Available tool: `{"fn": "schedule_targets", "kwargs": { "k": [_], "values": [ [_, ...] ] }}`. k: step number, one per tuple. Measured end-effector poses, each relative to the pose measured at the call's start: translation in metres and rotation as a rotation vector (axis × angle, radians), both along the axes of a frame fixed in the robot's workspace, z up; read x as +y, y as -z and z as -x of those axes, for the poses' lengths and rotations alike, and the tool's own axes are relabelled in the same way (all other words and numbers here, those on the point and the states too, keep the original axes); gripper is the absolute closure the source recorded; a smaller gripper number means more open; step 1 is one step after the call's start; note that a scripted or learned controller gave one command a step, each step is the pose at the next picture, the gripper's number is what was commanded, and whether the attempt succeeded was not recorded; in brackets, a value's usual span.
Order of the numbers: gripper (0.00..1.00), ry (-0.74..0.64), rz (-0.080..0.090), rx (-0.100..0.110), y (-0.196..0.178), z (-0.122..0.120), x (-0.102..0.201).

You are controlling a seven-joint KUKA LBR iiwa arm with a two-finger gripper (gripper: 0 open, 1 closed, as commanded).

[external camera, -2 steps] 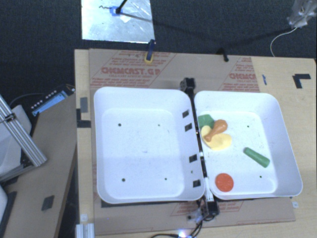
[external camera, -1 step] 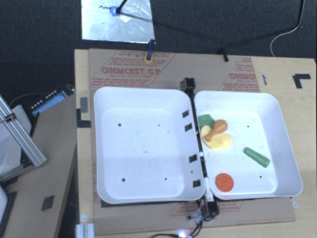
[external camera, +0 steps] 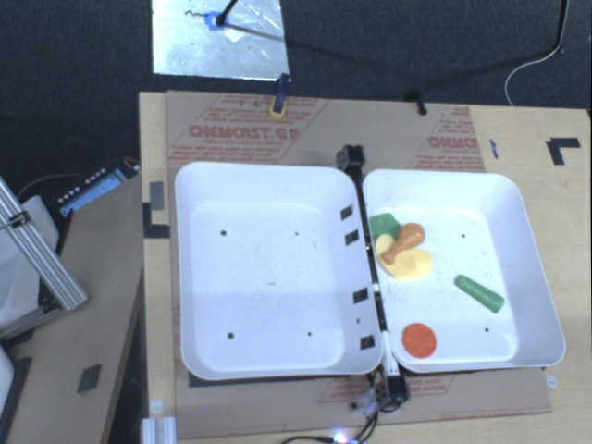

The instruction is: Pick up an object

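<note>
Near front edge of the right bin (external camera: 532, 248): orange disc (external camera: 419, 340), close to the divider between the bins. Further back, toward the bin's middle-right: green cylinder (external camera: 479, 293), lying tilted, apart from the rest. Beyond that, against the divider side: yellow piece (external camera: 410, 265) with an orange drumstick-shaped piece (external camera: 403, 240) resting across it, and a green piece (external camera: 383, 223) touching just behind. Left bin (external camera: 268, 266) sits beside it on the bench (external camera: 231, 128). Gripper state: cannot tell.
</note>
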State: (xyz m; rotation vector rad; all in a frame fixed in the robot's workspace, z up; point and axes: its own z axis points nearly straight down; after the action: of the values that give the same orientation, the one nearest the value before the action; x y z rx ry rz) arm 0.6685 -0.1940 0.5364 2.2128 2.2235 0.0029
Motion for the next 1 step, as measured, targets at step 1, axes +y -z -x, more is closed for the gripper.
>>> {"fn": "schedule_targets", "kwargs": {
  "k": [1],
  "values": [
    [1.00,-0.004,-0.003,0.001,0.0005,0.0060,0.0532]
  ]
}}
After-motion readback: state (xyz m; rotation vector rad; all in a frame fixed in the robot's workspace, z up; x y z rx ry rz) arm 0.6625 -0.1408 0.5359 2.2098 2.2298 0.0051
